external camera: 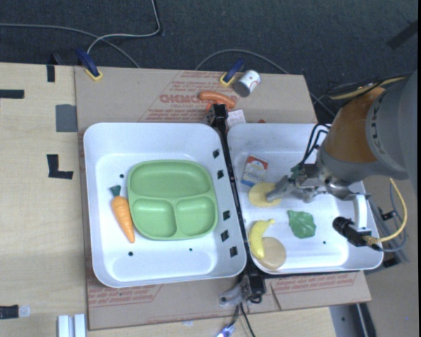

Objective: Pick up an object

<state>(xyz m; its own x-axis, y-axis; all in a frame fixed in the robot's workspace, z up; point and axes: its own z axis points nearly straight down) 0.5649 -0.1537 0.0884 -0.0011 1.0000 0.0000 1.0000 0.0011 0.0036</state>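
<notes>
Over the right-hand bin (pixel 351 262), the grey arm (pixel 396 128) reaches in from the right edge of the view, its orange band (pixel 351 128) sitting above the wrist. The wrist bends down and toward the left, so the pincer (pixel 282 189) hangs low inside the bin, near its middle. Black cables loop beside the wrist.

Whether the pincer is wide or narrow cannot be told; its tip is small and dark against the clutter, and nothing can be seen held in it. The tip lies right at the edge of a pale yellow piece (pixel 262 196), and whether it touches that piece cannot be told.

Just beyond the pincer, up and to its left, a small white packet with a red mark (pixel 255 168) lies on the bin floor. Below the pincer and slightly to the right sits a green lumpy object (pixel 302 224). Further below and to the left, a yellow banana (pixel 257 236) curves beside a round tan disc (pixel 272 252), the two touching.

Well to the left of the pincer, past the black divider between the bins, the left bin (pixel 102 146) holds a green compartment plate (pixel 172 198). An orange carrot (pixel 123 218) lies just beside the plate's far left edge.
</notes>
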